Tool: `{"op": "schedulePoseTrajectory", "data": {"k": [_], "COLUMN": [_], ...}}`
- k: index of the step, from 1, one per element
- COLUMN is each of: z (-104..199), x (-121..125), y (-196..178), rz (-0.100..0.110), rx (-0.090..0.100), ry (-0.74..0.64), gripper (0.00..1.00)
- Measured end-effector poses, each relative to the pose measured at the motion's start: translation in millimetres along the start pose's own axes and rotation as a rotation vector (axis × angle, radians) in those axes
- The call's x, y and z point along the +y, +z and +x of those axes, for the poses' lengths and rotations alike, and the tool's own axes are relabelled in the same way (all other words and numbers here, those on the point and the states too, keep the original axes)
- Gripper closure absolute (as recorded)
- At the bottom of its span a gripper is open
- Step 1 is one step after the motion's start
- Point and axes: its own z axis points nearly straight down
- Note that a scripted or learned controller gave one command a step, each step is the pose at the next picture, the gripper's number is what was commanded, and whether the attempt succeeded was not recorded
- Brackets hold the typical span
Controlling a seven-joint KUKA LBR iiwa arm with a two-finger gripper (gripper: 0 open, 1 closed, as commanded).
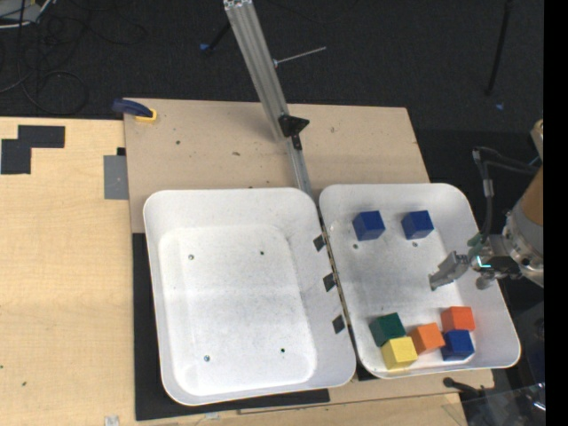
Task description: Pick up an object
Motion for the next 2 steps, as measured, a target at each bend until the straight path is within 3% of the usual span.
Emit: {"op": "schedulePoseTrajectory", "data": {"k": [1,2], "z": [-1,0], "x": [1,-3], "y": [-2,42], "rz": [-0.005,0.0], "rx": [-0.001,0.0], "ry": [0.003,0.002], "gripper": [0.0,0.0]}}
